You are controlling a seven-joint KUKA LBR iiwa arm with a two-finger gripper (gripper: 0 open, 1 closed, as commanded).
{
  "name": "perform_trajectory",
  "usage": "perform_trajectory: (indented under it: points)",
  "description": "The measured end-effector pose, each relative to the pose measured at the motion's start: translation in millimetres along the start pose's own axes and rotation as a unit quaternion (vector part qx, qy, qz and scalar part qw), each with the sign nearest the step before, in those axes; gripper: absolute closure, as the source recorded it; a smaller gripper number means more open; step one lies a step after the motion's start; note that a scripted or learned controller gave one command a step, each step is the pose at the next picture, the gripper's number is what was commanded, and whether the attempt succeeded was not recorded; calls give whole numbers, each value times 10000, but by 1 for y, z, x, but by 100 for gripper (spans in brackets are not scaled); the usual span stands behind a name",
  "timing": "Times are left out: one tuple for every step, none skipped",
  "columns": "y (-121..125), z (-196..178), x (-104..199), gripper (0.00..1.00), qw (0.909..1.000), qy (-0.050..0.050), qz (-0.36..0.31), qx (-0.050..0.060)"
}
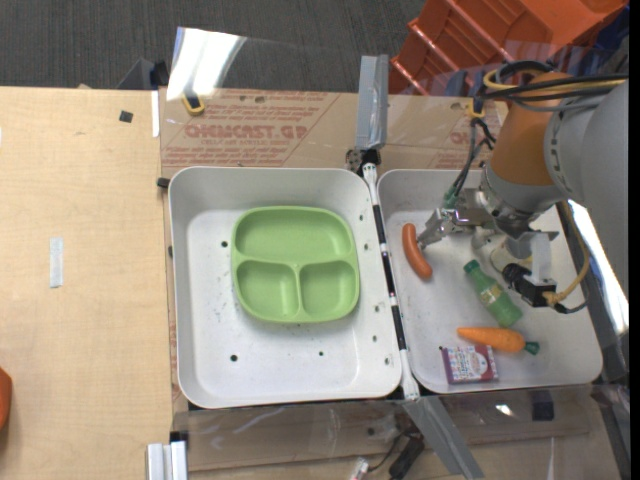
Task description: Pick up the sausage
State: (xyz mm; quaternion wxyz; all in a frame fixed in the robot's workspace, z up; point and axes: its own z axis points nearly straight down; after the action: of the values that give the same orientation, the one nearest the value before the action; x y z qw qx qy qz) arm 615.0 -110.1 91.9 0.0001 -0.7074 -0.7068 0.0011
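Gripper [443, 224] at the arm's end hangs in the right bin [590, 363], fingers spread and holding nothing, just right of the sausage [416, 251]. Left bin [190, 298] holds a green divided plate [296, 264]. Lower right of the frame: green bottle [492, 291], small card [468, 364], carrot [492, 339]
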Motion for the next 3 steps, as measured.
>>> perform_trajectory:
  points:
    - [-14,1,17,0,10000,2,-85,9]
    - [-77,1,9,0,9977,7,-674,5]
    - [-125,2,-47,0,9946,9,-1037,6]
